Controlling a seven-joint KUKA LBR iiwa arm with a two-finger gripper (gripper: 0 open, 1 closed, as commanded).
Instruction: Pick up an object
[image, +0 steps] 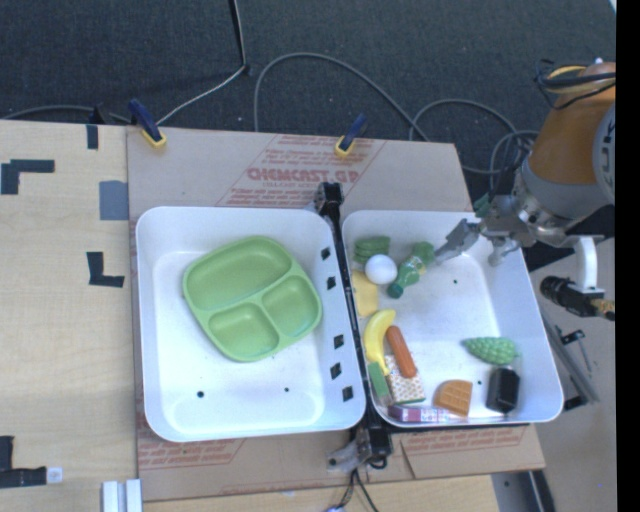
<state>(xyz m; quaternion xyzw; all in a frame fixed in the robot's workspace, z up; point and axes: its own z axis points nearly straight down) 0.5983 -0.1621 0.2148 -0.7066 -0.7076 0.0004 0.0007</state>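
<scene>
The right bin (520, 300) holds several small items. Along its left side lie a green piece (372, 247), a white ball (380, 268), a green bottle (408, 270), a yellow piece (366, 298), a banana (377, 335), an orange carrot (401, 352) and a checkered box (403, 388). Near the front right sit an orange wedge (454, 397), a black block (502, 389) and a bumpy green piece (490, 349). My gripper (476, 247) hovers over the bin's back right, open, with nothing between its fingers. One fingertip (452, 245) is just right of the bottle.
The left bin (160, 330) carries a green divided plate (252, 297). A black divider (340, 300) runs between the bins. Yellow clamps (150, 130) and cables (300, 70) lie behind the bench. Bare white floor shows in the middle of the right bin.
</scene>
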